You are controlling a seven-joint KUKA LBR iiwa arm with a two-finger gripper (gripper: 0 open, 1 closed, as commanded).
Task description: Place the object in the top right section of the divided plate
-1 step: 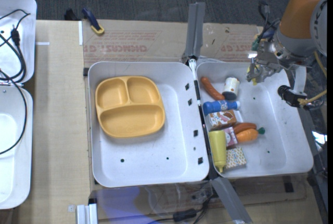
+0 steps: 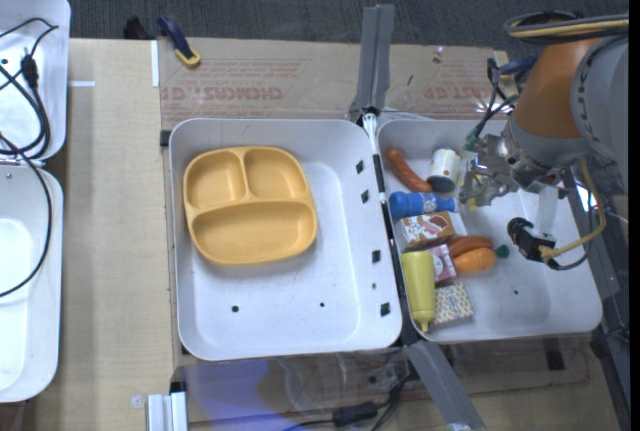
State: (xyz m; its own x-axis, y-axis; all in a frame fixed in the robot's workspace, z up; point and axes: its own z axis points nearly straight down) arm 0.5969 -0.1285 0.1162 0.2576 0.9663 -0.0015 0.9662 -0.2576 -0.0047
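A yellow divided plate (image 2: 250,204) lies in the left bin (image 2: 270,319), with two small sections at its top and one long section below; all three look bare. The right bin (image 2: 540,304) holds several small items: a hot dog (image 2: 408,171), a white can (image 2: 443,165), a blue bottle (image 2: 420,204), a carrot (image 2: 474,260), a sausage (image 2: 468,244), a yellow bottle (image 2: 419,287) and a snack packet (image 2: 428,229). My gripper (image 2: 478,187) hangs low over the right bin, just right of the white can. Its fingers are too small and dark to read.
The grey arm with its orange band (image 2: 555,99) fills the right bin's upper right. A black cable loop (image 2: 535,244) hangs beside it. A grey divider bar (image 2: 375,69) stands between the bins. White trays with cables (image 2: 25,119) lie at far left.
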